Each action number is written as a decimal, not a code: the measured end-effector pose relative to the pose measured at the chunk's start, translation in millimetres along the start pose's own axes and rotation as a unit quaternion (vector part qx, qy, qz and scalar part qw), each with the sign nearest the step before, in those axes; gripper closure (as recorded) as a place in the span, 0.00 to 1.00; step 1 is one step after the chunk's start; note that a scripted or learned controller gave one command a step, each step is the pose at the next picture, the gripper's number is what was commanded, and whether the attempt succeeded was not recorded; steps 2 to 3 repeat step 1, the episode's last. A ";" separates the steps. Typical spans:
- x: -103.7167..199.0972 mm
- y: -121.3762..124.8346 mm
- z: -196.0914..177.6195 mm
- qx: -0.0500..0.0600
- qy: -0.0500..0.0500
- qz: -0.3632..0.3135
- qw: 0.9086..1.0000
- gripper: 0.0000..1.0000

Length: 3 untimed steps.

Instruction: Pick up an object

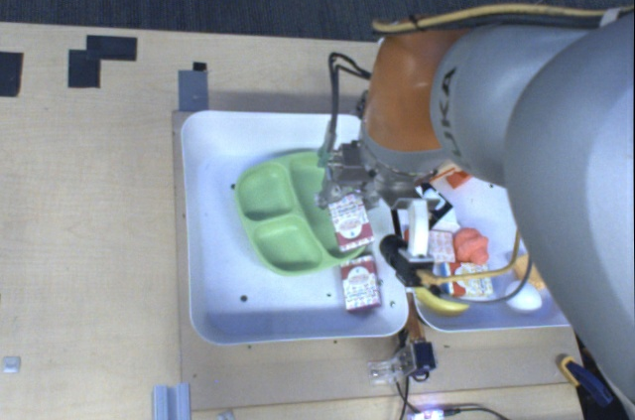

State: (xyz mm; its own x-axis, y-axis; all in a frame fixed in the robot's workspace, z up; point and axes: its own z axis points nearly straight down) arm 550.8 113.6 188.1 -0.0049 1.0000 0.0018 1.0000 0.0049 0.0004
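Observation:
My gripper (pixel 342 188) hangs over the right side of the left bin (pixel 213 210), above the right edge of a green divided plate (pixel 278 210). A small red and white carton (pixel 349 221) sits directly under the gripper, tilted and overlapping the plate's rim; the arm hides its top, so contact cannot be made out. A second red and white carton (pixel 360 286) lies on the bin floor just in front of the plate.
The right bin (pixel 496 319) holds a yellow banana (pixel 442 301), a red lump (pixel 471 244), a printed pack (pixel 476 285) and a white ball (pixel 524 297). The big grey arm covers most of that bin. Bare floor lies at the left bin's left and front.

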 end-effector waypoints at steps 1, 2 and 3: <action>-4.8 84.6 -71.8 -0.003 -0.001 -0.001 1.000 1.00; -4.8 84.6 -71.8 -0.003 -0.001 -0.001 1.000 1.00; -4.8 84.6 -71.8 -0.003 -0.001 -0.001 1.000 1.00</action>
